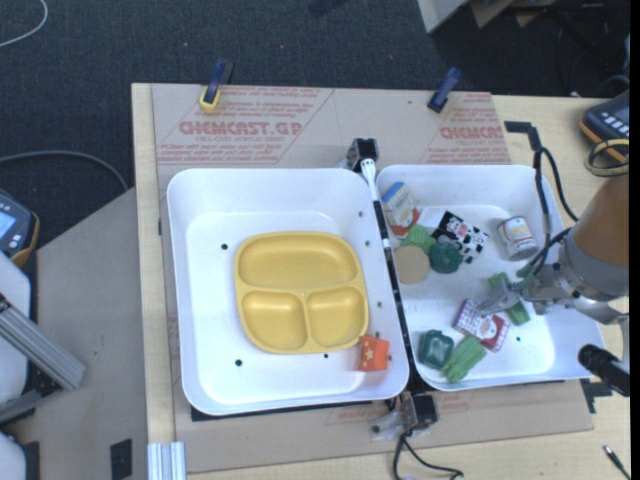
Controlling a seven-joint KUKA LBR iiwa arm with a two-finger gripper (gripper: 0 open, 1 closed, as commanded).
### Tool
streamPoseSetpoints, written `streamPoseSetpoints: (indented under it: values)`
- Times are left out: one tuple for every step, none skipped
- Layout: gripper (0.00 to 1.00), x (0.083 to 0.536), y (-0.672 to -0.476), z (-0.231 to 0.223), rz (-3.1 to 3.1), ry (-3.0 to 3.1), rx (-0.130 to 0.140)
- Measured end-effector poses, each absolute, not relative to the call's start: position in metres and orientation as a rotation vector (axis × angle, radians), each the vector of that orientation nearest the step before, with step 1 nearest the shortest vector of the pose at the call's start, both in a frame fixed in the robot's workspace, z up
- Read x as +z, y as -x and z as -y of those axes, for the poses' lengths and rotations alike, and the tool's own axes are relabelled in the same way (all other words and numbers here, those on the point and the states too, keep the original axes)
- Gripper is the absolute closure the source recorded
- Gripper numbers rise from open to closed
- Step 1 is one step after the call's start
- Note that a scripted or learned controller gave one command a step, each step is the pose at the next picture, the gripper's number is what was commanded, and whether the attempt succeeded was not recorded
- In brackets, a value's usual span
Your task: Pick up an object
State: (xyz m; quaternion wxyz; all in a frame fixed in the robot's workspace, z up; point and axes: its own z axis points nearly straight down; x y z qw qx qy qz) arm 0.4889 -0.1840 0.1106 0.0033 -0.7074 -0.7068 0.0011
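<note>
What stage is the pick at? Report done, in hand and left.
Done: the gripper is down in the right bin, among the small items beside the red-and-white packet.
In hand: nothing visibly between its fingers.
Left: grasping and lifting an object. The yellow divided plate and orange block lie in the left bin.

Divided tray [298, 290] in left bin [190, 268]

A robotics lab: the bench [330, 118] is a board still in its printed protective paper, clamped at its far edge by spring clips [212, 86]. Two white bins [190, 268] sit on it, cables [420, 458] trail off the near edge, and dark carpet [150, 18] lies beyond.
</note>
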Motion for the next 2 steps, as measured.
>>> streamPoseSetpoints:
  values:
    - [0.0, 0.088, -0.491, 0.183, 2.22, 2.219, -0.008]
    - [1.0, 0.101, -0.494, 0.183, 2.227, 2.226, -0.016]
